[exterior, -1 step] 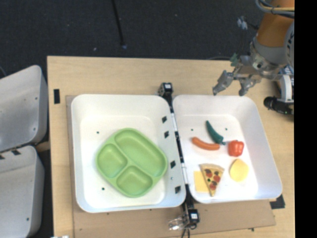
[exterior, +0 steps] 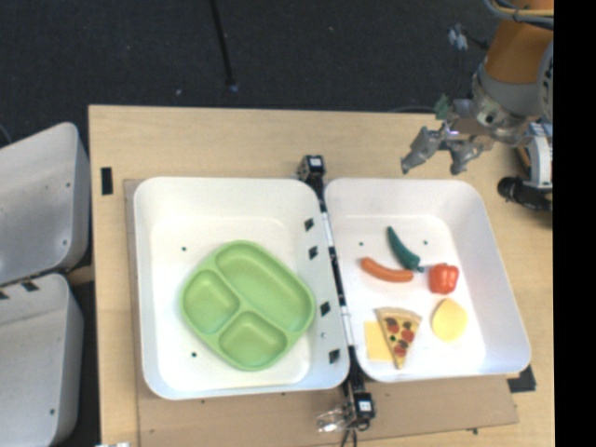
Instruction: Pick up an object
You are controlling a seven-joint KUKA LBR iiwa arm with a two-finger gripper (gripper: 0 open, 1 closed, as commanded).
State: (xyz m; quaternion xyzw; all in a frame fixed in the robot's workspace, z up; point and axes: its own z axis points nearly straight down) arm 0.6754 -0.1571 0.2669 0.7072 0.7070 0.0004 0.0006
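The right bin (exterior: 484,214) holds a dark green chili (exterior: 402,247), an orange sausage (exterior: 386,269), a red bell pepper (exterior: 444,277), a yellow round piece (exterior: 449,319), a pizza slice (exterior: 400,331) and a yellow cheese square (exterior: 374,343). My gripper (exterior: 438,158) hangs above the bench just beyond the right bin's far edge. It is open, with nothing between its fingers, and stands well apart from all the food pieces.
A green divided plate (exterior: 246,304) lies in the left bin (exterior: 154,250). Small black clips (exterior: 312,167) sit along the seam between the bins. The grey arm with its orange band (exterior: 517,54) rises at the top right.
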